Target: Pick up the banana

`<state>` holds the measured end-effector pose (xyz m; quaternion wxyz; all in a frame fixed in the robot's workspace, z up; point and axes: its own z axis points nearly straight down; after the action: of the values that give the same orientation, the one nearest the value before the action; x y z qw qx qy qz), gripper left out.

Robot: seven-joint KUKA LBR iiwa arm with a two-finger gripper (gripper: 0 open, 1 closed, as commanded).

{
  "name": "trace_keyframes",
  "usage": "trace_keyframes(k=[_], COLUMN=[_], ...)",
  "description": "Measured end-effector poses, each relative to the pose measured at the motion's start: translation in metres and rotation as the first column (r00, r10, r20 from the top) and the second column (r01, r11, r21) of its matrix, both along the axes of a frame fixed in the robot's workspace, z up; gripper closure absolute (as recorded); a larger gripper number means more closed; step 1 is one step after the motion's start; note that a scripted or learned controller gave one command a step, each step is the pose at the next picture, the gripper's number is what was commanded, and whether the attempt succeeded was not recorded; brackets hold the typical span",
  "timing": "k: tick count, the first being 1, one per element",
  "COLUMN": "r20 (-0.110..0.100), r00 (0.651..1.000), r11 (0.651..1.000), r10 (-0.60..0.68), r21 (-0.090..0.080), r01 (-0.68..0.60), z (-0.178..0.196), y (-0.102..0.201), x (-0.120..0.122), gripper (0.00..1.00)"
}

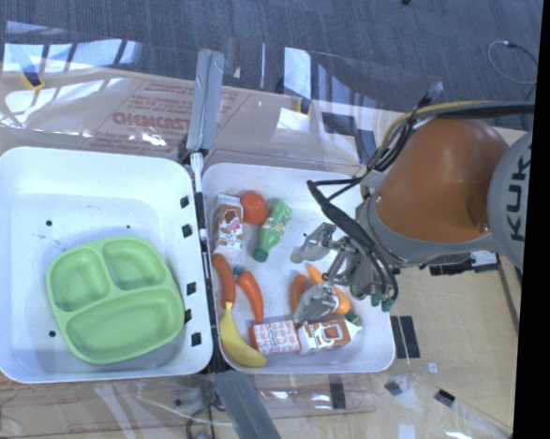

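The banana (237, 341) lies in the right bin (287, 179), down at about 7 o'clock of that bin, tucked against the bottom-left corner. Just at its 3 o'clock sit two small cartons (302, 336), and at its 12 o'clock lie two orange carrots (236, 287).

The end effector (326, 269) hangs over the middle-right of the same bin, at roughly 2 o'clock from the banana and well apart from it. Its fingers look spread, with nothing between them; an orange toy (341, 301) lies just beneath, but it is not gripped.

So the task seems to be at the approach step: the banana is untouched and nothing has been lifted yet. The next move calls for shifting toward 8 o'clock, across the cartons, then lining the fingers across the banana's narrow width before coming down. The bin wall and the nearer carton crowd the fruit, so there is little room for the fingers to slip in.

The left bin (33, 188) holds a green divided plate (114, 298).
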<state>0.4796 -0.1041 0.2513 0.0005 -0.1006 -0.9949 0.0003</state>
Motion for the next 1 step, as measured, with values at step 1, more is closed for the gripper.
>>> trace_keyframes(k=[1], r20=[-0.004], r00=[0.999], r11=[0.999], r10=[-0.055], r21=[0.0], r01=[0.055], z=[-0.062], y=[0.088], x=[-0.0033], gripper=[0.0])
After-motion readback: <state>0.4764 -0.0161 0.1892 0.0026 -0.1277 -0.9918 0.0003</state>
